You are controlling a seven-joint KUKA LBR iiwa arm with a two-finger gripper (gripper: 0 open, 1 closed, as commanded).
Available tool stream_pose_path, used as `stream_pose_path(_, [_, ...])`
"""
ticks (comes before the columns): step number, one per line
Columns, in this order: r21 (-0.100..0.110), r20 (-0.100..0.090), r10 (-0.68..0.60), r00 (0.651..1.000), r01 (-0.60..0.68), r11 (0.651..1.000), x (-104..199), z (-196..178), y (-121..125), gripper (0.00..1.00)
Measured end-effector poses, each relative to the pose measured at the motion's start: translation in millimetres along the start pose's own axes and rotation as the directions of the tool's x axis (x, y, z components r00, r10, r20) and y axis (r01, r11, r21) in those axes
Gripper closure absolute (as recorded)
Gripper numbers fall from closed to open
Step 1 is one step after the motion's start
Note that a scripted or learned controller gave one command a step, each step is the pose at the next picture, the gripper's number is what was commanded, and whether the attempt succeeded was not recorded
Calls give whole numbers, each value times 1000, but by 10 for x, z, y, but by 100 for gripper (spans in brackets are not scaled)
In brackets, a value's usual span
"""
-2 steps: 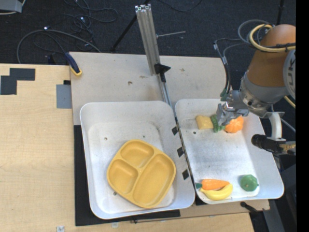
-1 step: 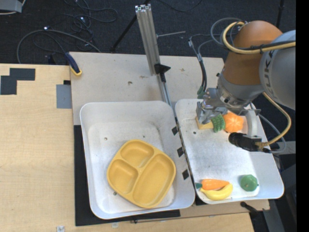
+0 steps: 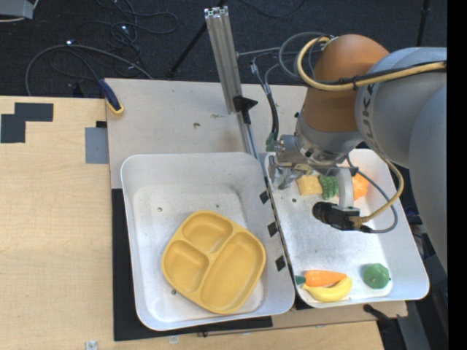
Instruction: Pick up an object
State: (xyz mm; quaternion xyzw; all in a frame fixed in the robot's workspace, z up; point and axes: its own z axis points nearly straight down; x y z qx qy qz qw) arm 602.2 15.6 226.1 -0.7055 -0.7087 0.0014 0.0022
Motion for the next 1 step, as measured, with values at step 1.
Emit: stream_pose_path(1, [-3,0,0,1000,0,1000,445,-23,124,100])
